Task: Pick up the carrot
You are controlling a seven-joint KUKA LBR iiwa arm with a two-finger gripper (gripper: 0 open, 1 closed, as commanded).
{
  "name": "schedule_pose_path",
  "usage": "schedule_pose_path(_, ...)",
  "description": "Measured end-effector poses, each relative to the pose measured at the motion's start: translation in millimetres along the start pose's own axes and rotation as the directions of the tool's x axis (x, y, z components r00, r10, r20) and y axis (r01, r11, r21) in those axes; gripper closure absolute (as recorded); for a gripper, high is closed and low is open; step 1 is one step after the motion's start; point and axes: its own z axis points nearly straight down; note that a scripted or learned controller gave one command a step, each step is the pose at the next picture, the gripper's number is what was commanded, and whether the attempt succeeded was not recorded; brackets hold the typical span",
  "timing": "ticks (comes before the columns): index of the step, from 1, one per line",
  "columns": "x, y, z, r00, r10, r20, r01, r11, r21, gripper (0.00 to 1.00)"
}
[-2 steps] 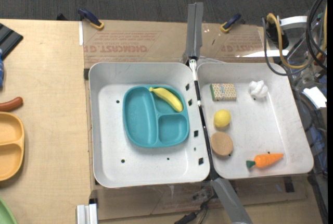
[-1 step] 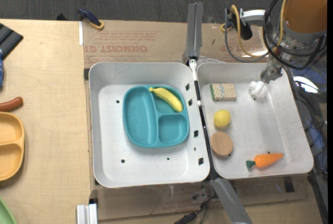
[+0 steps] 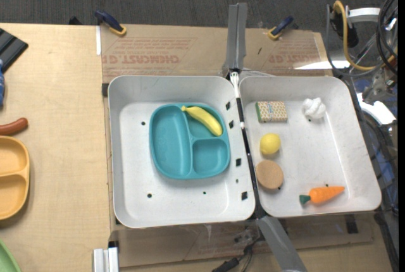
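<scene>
At the left edge, an orange divided plate (image 3: 11, 179) on the desk (image 3: 57, 106) is cut off, showing just its right part. Above it, a reddish sausage-shaped item (image 3: 12, 126) also runs out of frame. A black object (image 3: 9, 46) and something blue (image 3: 2, 88) are clipped there too. A green sliver (image 3: 6, 259) in the bottom-left corner is too partial to identify. The small white lump (image 3: 313, 107) in the right bin (image 3: 354, 157) is too small to tell.
</scene>
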Motion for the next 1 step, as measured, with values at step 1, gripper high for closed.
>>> schedule_pose_path(1,-38.7,2.8,100.5,0.994,-0.113,0.006,0.113,0.994,-0.001,1.00)
